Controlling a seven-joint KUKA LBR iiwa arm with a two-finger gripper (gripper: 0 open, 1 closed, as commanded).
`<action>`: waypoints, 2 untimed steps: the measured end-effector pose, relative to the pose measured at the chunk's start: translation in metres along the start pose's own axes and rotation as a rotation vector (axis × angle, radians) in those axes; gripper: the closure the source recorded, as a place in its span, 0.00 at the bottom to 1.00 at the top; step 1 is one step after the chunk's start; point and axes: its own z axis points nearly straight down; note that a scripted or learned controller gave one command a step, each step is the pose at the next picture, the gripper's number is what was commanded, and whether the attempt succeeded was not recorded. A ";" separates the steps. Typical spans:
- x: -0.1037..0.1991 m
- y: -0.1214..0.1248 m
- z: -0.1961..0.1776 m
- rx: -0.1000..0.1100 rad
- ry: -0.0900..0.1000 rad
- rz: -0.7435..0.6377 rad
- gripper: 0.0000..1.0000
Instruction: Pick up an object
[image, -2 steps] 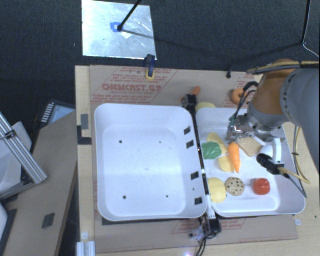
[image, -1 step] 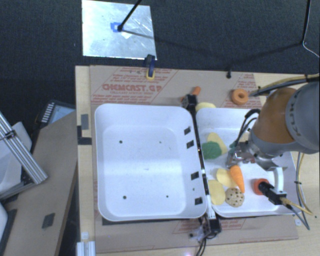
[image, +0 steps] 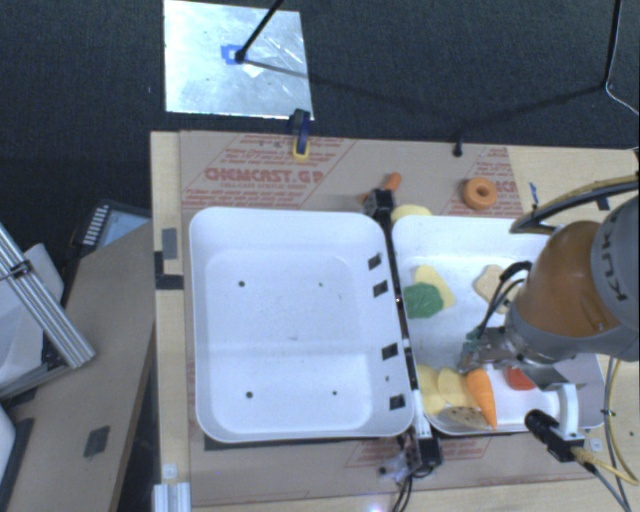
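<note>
The arm's gripper (image: 478, 352) hangs low over the right bin (image: 455, 235), fingers hard to make out, so open or closed cannot be told. An orange carrot (image: 483, 395) lies just below it, beside yellow pieces (image: 437, 383) and a green piece (image: 421, 299).

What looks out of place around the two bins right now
Two things sit outside the bins: an orange ring lies on the board behind the right bin, and a pale yellow piece rests at that bin's back left rim. The other items lie inside the right bin.
</note>
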 end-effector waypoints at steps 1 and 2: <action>0.057 0.100 -0.108 -0.021 -0.001 -0.014 1.00; 0.052 0.094 -0.101 -0.004 -0.001 -0.004 0.00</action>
